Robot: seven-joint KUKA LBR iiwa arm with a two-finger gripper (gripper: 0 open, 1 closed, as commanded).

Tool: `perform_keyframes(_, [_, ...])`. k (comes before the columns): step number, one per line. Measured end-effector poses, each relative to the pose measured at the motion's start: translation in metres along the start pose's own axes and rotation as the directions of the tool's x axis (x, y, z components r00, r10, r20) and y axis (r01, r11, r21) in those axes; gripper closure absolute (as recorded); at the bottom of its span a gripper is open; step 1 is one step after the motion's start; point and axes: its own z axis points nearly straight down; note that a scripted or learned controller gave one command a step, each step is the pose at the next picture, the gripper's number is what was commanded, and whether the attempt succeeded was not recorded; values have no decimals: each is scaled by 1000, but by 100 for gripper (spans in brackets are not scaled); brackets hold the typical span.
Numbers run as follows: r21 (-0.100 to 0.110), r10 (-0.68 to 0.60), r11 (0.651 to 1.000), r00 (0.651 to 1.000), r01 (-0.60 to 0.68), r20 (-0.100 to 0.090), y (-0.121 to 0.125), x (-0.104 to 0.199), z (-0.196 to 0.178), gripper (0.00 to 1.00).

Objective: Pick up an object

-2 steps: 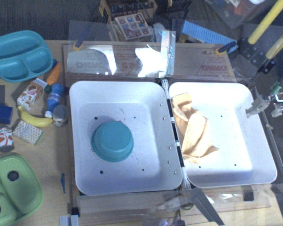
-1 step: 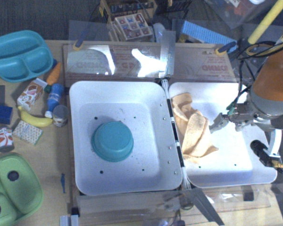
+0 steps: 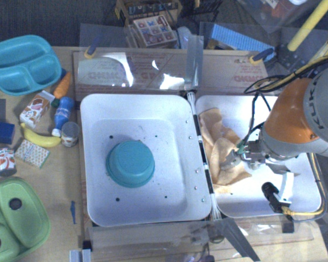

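Bottom left corner of the frame has a green compartment tray (image 3: 13, 217) sitting on the bench (image 3: 65, 168), partly cut off by the edge.

Moving up, there are 2 white bins side by side. The left bin (image 3: 98, 119) holds 1 thing, a teal bowl (image 3: 130, 163) turned upside down, a bit left of the bin's middle. The right bin (image 3: 300, 201) has a tan crumpled cloth (image 3: 216, 141) bunched along its left wall, running from the upper left part of the bin down toward its lower left.

The arm (image 3: 295, 119) comes in from the right of the frame, orange band above the wrist, and the jaws (image 3: 233, 158) are down at the lower part of the cloth, touching it or just over it. Can't tell if they're open or closed, the cloth and the wrist hardware blur together there. A black cable (image 3: 255, 113) loops up from the wrist toward the top right.

Left of the bins, mid frame, is a little pile of stuff: a banana (image 3: 39, 137), a small carton (image 3: 35, 109), a blue bottle (image 3: 63, 113), a grey can (image 3: 70, 132), and an orange carrot-looking thing (image 3: 63, 84).

Upper left has a blue divided tray (image 3: 24, 64). Behind the bins a clear panel (image 3: 131, 70) stands with glare on it, and a yellow pole (image 3: 314, 18) slants across the top right corner.
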Motion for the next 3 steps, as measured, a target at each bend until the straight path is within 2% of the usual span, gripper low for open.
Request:
perform_keyframes(1, [-9, -24, 1000, 1000, 24, 3, 79, -18, 3, 0])
perform_keyframes(2, [-9, -118, 993, 993, 118, 7, 91, 5, 3, 0])
perform_keyframes(3, [-14, -119, 993, 993, 119, 4, 93, 6, -8, 100])
